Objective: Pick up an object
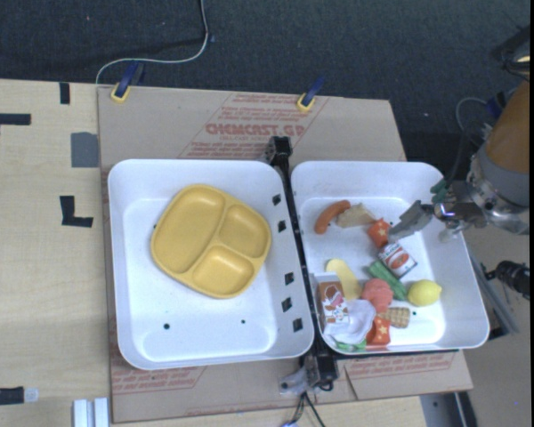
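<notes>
The things I might pick lie heaped in the right bin (427,178): a sausage (332,216) near its far left corner, a pale wedge (358,215) beside it, a small orange-red piece (379,232), a red-and-white can (397,260) lying tilted, a yellow banana (343,277), a lemon (424,293) toward the near right, and a cluster of small packets and toy foods (356,314) along the near edge. They are packed close, several touching, which I judge leaves little bare room around any one of them.

My fingers (410,221) reach in from the right, slanting down to the left, their tip just beside the orange-red piece and above the can. That piece looks to be the likeliest target, since it lies right at the tip. Whether the fingers are apart or together I cannot tell; they read as one grey blade from this angle, and nothing shows between them, so I claim no hold.

The left bin (133,327) carries a yellow divided plate (212,239), well apart from my reach. Both bins sit on a cardboard sheet (240,127) on the table (36,265).
</notes>
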Robot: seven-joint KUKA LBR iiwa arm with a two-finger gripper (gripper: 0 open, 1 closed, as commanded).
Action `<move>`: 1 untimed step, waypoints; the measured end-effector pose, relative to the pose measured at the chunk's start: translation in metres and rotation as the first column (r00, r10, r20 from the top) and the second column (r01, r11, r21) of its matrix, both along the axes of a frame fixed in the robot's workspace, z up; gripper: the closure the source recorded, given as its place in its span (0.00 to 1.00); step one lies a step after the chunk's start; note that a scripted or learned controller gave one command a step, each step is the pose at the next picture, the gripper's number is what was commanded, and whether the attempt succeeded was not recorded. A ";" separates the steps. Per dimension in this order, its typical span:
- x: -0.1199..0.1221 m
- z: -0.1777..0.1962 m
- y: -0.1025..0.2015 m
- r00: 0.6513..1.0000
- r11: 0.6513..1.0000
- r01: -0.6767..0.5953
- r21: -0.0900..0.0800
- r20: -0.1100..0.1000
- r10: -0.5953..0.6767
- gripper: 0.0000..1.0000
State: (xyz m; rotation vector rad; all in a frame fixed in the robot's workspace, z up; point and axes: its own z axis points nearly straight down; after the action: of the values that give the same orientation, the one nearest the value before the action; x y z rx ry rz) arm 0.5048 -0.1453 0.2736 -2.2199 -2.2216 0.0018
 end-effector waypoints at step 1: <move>0.049 -0.096 -0.043 1.000 1.000 0.002 -0.001 -0.004 -0.002 0.00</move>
State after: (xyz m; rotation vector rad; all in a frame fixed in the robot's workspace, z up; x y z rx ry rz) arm 0.5534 -0.1879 0.1776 -2.2202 -2.2183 0.0073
